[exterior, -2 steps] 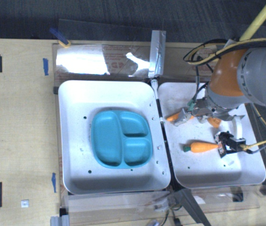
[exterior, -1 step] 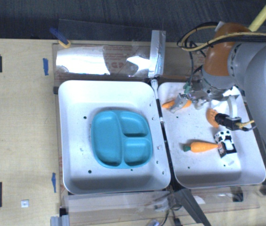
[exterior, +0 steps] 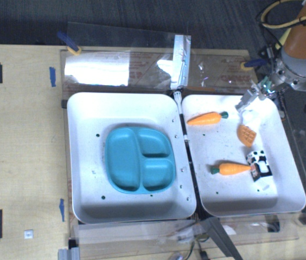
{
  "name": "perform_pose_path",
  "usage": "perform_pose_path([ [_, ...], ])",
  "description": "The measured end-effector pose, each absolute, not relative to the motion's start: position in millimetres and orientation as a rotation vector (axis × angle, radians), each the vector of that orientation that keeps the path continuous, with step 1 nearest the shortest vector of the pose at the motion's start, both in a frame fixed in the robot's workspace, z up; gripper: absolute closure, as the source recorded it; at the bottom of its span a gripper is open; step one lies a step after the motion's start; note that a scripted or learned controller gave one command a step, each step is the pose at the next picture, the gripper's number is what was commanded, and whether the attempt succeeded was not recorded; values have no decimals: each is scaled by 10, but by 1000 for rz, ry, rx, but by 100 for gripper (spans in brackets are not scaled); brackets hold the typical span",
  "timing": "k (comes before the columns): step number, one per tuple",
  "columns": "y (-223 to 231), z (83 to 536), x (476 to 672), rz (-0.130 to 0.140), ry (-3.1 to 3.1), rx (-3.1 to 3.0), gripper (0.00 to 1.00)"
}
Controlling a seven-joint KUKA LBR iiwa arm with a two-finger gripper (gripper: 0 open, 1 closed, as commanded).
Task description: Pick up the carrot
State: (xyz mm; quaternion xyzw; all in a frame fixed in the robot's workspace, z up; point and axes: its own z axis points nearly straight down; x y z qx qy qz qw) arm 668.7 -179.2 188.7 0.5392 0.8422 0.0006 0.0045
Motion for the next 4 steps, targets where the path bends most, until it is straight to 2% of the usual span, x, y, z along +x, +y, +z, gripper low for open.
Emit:
perform_pose_path([
  [1, -1304, 1046, 6663, -1, 2758, 1516, 0],
  [2, -1092, 858, 6643, -20, 2712, 1600, 0],
  [3, -1115, 958, 6668, -20, 2703, 1592, 100],
  [4, -334, 1878, 6699, 10, 2596, 1757, 100],
])
